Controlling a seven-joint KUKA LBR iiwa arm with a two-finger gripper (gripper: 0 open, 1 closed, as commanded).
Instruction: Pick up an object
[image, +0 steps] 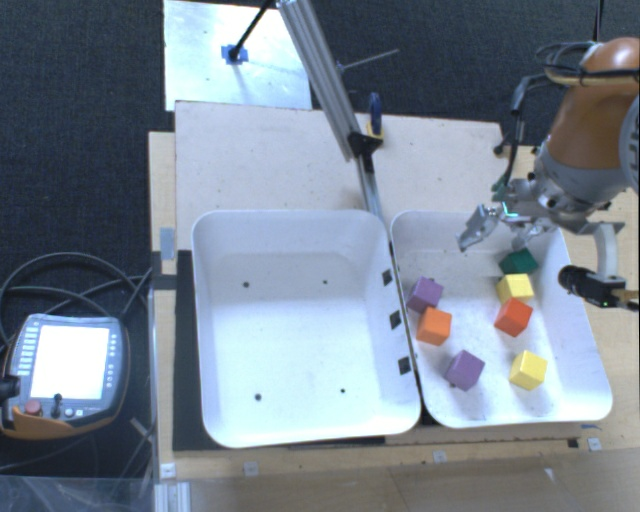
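Green cube beneath claw — yellow cube touching it.

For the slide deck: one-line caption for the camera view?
KUKA arm's gripper hovers over the right bin holding seven cubes, near the green cube; left bin alongside.

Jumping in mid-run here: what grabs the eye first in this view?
The coloured cubes scattered in the right bin: two purple, two orange, two yellow and a green cube at the far end. The gripper hangs over that far end, near the green cube. A teach pendant lies left of the bench.
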